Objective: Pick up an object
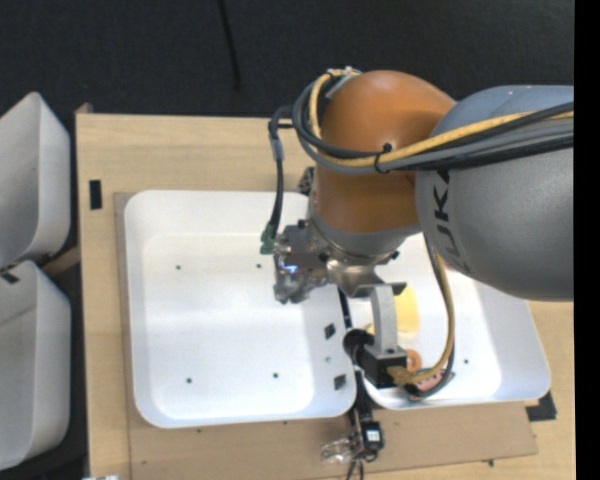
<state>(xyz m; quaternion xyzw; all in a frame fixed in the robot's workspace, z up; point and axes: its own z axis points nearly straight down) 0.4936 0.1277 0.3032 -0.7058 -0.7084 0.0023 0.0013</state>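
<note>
Gripper [296,280] hangs near right edge of left bin [205,333].

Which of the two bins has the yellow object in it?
The bin on the view's right, the one largely under the arm; the yellow object lies on its floor.

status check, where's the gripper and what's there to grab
Gripper low at left bin's right side. Yellow object lies in right bin. Arm hides much of that bin.
</note>
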